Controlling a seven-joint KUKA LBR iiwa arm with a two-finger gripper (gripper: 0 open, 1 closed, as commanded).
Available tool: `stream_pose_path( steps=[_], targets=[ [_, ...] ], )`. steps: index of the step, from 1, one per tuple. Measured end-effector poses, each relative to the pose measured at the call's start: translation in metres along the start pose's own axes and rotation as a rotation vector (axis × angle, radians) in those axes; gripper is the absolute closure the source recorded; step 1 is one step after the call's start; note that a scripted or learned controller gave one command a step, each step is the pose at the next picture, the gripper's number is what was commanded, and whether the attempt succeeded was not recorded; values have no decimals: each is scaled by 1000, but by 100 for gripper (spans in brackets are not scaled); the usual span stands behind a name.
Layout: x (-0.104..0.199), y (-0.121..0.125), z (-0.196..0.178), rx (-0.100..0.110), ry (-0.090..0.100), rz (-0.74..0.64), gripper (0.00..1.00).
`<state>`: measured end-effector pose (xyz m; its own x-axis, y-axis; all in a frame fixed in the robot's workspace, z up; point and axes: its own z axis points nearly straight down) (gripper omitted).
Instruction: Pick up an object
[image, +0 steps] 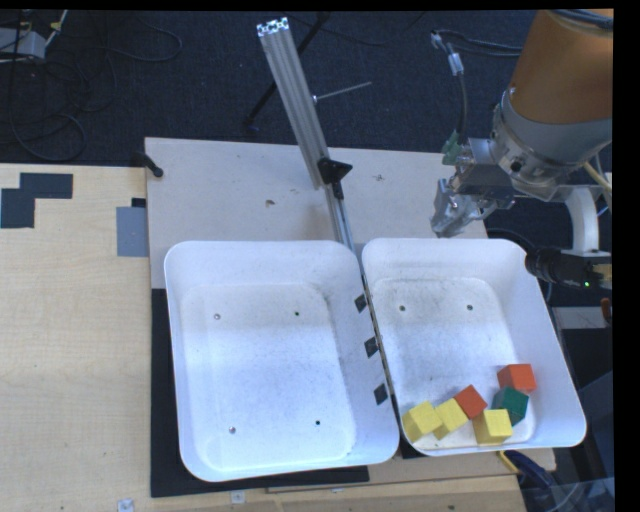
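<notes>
Several small blocks lie bunched in the near right corner of the right bin (440, 262): an orange block (517, 377), a green block (512, 403), another orange block (470, 401) and yellow blocks (424, 418) (493, 425). My gripper (450, 215) hangs above the far rim of the right bin, well away from the blocks, with nothing seen between its fingers. The grey arm with its orange band (560, 70) reaches in from the upper right.
The left bin (185, 300) sits beside the right one, joined by a divider with black clips (372, 345). A slanted aluminium rail (300, 110) rises behind the bins. Cables lie on the dark floor at the back.
</notes>
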<state>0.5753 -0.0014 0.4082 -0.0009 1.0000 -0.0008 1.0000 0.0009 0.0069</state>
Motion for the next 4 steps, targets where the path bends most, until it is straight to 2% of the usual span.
stream_pose_path(
  steps=[1,2,3,4],
  targets=[
    [-67,10,90,17,-2,7,100],
    [-23,-66,222,21,3,2,100],
    [-107,-51,318,8,3,5,100],
    [-138,-88,314,2,0,3,100]
  ],
)
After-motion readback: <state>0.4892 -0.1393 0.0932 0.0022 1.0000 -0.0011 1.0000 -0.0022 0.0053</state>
